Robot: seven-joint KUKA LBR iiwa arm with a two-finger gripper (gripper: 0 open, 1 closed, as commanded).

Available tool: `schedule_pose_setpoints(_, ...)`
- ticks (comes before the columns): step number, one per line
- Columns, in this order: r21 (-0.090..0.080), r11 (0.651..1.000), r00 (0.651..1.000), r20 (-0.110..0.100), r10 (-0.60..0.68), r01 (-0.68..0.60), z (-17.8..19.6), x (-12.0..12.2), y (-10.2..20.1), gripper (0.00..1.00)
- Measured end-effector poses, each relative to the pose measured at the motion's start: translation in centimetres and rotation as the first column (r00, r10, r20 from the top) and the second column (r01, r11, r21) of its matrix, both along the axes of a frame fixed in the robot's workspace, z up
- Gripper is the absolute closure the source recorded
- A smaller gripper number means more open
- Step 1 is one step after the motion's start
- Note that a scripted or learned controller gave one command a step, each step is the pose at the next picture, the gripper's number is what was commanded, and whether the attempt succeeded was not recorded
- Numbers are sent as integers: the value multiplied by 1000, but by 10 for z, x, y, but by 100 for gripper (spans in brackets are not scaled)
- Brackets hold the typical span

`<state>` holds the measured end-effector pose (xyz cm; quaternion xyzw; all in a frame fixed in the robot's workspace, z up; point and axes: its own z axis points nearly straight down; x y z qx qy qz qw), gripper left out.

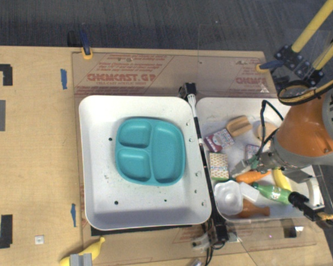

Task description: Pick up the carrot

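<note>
The carrot (248,177) is a small orange piece lying in the right white bin (211,111), among other toy foods near the bin's middle. My gripper (256,163) hangs under the orange wrist band, right over the carrot's upper right end and very close to it. The wrist's bulk hides how the gripper meets the carrot. The carrot seems to rest on the items in the bin.
Around the carrot lie a yellow banana (281,178), a green bottle (271,192), a white cup (228,196), a cracker packet (218,165), a purple packet (217,140) and a bread piece (238,126). The left bin (94,165) holds a teal divided plate (151,151).
</note>
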<state>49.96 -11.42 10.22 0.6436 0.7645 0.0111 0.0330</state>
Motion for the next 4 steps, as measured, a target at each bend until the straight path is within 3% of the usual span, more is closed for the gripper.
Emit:
schedule_pose_setpoints(1, -16, 966, 966, -15, 258, -259, 0, -5, 2, 0)
schedule_pose_setpoints(2, 12, 1000, 1000, 6, -17, 16, 0, 0, 4, 0)
schedule_pose_setpoints(3, -1, 1000, 1000, 5, -18, 18, 0, -2, 11, 0)
schedule_pose_setpoints(4, -16, 951, 951, -23, 309, -309, 0, -7, -1, 0)
